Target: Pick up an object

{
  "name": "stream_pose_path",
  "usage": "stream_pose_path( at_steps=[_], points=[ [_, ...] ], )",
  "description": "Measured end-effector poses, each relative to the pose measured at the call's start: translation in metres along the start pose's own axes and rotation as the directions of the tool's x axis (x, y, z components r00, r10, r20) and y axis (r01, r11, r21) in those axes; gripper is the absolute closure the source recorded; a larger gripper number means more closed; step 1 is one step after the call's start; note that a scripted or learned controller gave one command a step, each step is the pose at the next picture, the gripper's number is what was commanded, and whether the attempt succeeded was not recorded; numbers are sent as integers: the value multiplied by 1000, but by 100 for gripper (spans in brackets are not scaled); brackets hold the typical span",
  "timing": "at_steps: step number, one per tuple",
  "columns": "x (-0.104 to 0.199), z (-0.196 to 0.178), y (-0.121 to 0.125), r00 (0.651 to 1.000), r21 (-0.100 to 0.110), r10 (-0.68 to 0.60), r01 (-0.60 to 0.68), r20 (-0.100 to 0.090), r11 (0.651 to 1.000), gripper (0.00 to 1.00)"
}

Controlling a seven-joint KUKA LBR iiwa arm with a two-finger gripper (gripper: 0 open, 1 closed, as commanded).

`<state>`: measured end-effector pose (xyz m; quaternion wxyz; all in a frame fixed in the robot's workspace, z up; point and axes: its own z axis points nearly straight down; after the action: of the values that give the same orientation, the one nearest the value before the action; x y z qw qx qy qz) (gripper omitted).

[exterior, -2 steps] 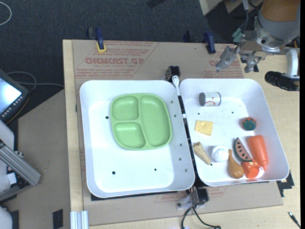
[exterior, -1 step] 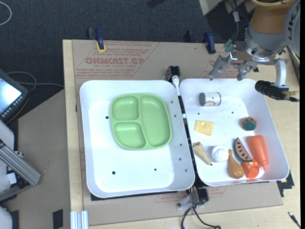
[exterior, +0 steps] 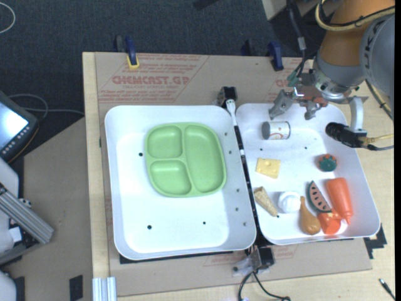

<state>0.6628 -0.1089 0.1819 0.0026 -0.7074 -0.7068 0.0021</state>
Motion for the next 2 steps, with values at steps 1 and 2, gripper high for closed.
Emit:
stream_pose_path(
  at_steps=[1,2],
  points=[
    [7,63,-1,1000,1,-2,2,-1,1000,0],
    [7,97,0,1000,-4,-2,2,2,1000,0]
  ],
)
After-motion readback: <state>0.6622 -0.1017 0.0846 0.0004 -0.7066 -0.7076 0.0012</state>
